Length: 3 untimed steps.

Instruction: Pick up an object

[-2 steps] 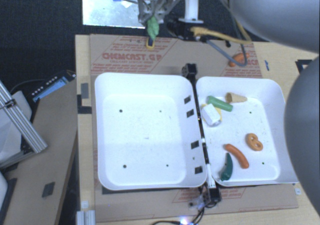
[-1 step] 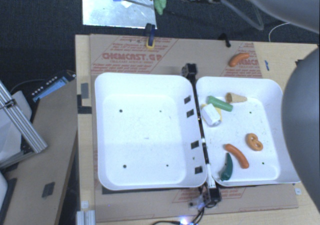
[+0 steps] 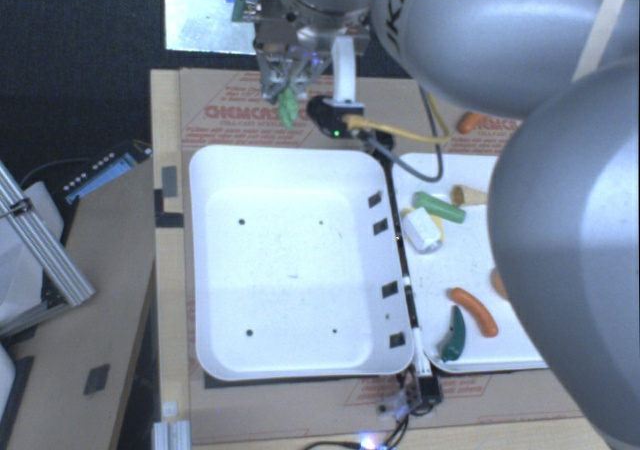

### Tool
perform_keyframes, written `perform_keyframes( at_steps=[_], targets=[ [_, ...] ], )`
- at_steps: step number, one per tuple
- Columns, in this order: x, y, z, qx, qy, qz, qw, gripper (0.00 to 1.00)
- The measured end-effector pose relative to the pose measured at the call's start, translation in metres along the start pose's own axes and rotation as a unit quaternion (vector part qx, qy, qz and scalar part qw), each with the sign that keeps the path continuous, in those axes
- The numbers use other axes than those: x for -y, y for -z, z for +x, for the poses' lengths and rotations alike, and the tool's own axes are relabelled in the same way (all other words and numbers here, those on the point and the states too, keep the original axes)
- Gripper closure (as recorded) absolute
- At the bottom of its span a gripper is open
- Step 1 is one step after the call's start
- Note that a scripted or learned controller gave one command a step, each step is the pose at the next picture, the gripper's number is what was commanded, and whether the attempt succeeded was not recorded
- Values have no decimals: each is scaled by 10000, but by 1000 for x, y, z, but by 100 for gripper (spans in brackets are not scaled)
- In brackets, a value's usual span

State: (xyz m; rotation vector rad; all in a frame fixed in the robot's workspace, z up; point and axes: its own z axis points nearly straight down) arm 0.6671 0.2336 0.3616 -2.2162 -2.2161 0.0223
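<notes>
The tool [image 3: 285, 88] is hanging above the far rim of the left bin [image 3: 215, 268], its fingers closing on a small green object [image 3: 289, 110] that is dangling below them. The grip is looking slight, so the piece could be slipping out onto the cardboard-covered worktop [image 3: 230, 113] beyond that bin, which is lying beside dark flooring.
</notes>
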Motion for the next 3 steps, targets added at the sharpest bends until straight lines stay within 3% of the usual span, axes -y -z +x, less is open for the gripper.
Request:
perform_keyframes(
  at_steps=[1, 2, 3],
  targets=[
    [24, 125, 0, -52, 26, -141, 9999, 100],
    [1, 177, 0, -37, 27, -121, 9999, 100],
    [0, 29, 0, -3, -1, -13, 10000, 100]
  ],
)
